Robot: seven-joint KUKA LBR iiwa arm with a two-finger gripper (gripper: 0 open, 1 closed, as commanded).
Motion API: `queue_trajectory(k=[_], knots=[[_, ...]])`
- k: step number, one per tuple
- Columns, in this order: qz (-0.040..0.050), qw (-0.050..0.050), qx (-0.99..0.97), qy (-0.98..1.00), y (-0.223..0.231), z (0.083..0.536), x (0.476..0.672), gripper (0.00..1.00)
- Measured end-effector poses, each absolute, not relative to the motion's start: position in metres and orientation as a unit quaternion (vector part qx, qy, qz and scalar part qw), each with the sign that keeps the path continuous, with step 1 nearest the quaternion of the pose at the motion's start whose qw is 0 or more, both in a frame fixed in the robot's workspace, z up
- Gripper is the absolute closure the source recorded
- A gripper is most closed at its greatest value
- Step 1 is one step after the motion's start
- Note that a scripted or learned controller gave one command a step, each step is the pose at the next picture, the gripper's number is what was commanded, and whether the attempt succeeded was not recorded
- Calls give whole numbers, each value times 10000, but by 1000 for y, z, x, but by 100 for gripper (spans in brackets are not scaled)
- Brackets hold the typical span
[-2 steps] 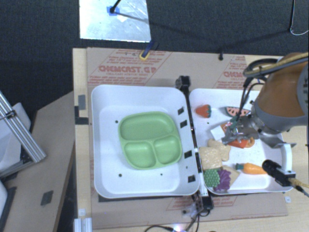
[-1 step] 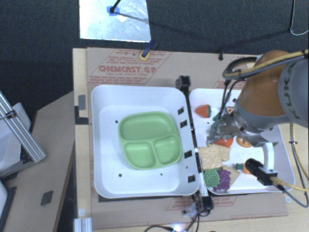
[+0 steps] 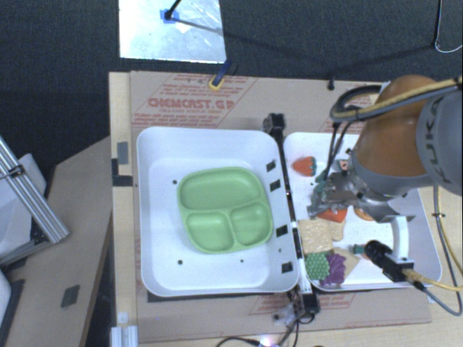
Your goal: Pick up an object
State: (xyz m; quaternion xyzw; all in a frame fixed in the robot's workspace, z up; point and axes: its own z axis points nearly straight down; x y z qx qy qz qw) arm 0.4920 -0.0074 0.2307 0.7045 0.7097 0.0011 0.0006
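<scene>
overhead, dark speckled carpet [image 3: 58, 42] fills the far part of the room, with a shiny silver sheet [image 3: 172, 20] lying on it and a small blue piece near its middle. a tan bench [image 3: 79, 215] carries a brown cardboard sheet [image 3: 195, 96] printed in red; the large word reads roughly "chemcast gp", the smaller lines too fine to read. on the cardboard sit two shallow white bins side by side. the left bin [image 3: 155, 157] holds a green divided tray [image 3: 223, 208]. the right bin [image 3: 427, 251] holds a red strawberry-like toy [image 3: 304, 165] at its far left, a tan cracker-like square [image 3: 320, 233], a green piece [image 3: 316, 264] touching a purple grape-like cluster [image 3: 336, 267] at the near edge, and a red-orange object [image 3: 333, 214] just beside the gripper. the arm [image 3: 405, 139], grey and orange, shows part of a dark letter on its casing. the gripper [image 3: 325, 197] hangs low over the right bin's left part; i cannot tell how far apart it stands or whether it grips anything.
</scene>
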Motion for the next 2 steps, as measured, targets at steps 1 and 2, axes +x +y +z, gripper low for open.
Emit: queue_trajectory(k=[1,2], knots=[[-2,0,7070,7072,-15,215,495,100],[8,4,7053,7089,-8,216,504,100]])
